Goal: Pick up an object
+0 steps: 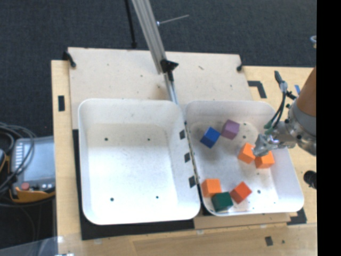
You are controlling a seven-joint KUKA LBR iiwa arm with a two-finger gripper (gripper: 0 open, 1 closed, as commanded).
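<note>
At the right of the frame the end effector [262, 149] hangs low in the right bin [287, 193], over two orange blocks [246, 153] lying close together; whether it is open or closed I cannot tell. To do the pick well, it should centre on one block, straddle it without nudging its neighbour [265, 160], and close before lifting straight up. No readable writing or brand shows on the blocks, bins or worktop [117, 73].
</note>
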